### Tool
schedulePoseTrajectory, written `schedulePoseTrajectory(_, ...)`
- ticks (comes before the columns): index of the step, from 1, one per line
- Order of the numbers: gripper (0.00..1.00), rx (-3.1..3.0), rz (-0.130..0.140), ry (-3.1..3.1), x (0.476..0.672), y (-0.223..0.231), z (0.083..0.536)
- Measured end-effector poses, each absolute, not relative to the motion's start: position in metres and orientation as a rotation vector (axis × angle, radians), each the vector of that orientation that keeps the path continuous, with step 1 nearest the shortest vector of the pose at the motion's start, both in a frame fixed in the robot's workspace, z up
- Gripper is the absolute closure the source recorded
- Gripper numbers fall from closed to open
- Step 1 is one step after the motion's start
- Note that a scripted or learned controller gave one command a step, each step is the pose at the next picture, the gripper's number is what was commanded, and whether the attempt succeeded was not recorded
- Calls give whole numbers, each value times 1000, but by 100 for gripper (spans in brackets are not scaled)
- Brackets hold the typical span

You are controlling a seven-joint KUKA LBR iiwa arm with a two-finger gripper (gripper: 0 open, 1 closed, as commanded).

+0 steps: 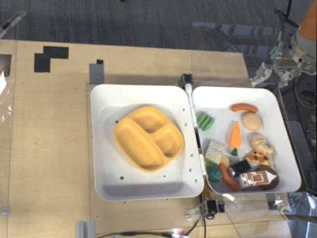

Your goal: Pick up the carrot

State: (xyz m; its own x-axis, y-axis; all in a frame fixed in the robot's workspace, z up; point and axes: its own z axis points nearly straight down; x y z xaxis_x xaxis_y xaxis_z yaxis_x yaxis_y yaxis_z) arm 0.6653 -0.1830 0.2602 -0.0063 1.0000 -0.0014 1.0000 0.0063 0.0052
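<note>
Lying in the right shallow white bin [277, 108], the orange plastic carrot [235, 135] sits at 7 o'clock from the tool [287, 66], whose state I cannot tell.

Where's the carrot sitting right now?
In the camera view the carrot lies in the right bin, near its middle, just left of the beige bun and below the sausage.

Carrot [235, 135] in right bin [277, 103]; tool [282, 63] above bin's far corner.
</note>
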Motion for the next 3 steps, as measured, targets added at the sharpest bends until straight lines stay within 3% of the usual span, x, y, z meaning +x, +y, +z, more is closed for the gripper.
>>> schedulePoseTrajectory(1,0,2054,7,2364,630,-154,103)
schedulePoseTrajectory(2,0,2199,28,2196,588,-138,99)
schedulePoseTrajectory(3,0,2337,13,2086,558,-117,89)
